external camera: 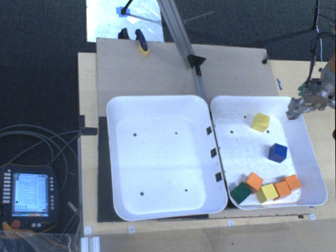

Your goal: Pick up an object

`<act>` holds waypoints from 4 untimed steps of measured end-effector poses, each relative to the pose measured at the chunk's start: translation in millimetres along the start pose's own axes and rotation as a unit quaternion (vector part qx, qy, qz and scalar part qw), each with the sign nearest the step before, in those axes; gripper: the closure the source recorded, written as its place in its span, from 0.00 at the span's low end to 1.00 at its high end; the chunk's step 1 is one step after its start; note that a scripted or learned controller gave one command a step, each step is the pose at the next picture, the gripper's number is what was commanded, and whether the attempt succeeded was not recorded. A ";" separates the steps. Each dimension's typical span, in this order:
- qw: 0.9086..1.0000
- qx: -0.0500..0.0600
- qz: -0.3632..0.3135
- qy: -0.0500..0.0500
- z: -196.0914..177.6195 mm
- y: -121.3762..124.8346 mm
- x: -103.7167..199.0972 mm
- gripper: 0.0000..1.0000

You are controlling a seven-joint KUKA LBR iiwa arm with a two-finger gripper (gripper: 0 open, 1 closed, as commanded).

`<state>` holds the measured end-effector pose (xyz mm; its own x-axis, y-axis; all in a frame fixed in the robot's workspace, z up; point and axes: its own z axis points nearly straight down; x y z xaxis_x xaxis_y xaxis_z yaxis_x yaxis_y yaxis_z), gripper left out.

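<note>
Yellow cube point(260, 122) — in right bin point(310, 151), left of the fingers point(295, 109)

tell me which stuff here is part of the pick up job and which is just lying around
Part of the job:
gripper, at the right bin's far right rim
right bin
yellow cube
blue cube
green cube
three orange cubes and a second yellow cube along the near edge

Just lying about:
left bin
control pendant
yellow clamp
</note>
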<state>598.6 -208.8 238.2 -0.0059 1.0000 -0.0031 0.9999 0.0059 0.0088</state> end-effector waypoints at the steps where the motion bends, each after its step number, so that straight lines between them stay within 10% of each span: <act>1: 1.000 0.002 -0.002 0.002 -11.0 1.2 47.8 1.00; 4: 1.000 0.004 -0.003 0.003 -16.6 -8.0 215.8 1.00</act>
<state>589.2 7.0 254.0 -0.0114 0.9999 0.0023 0.9999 0.0114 0.0009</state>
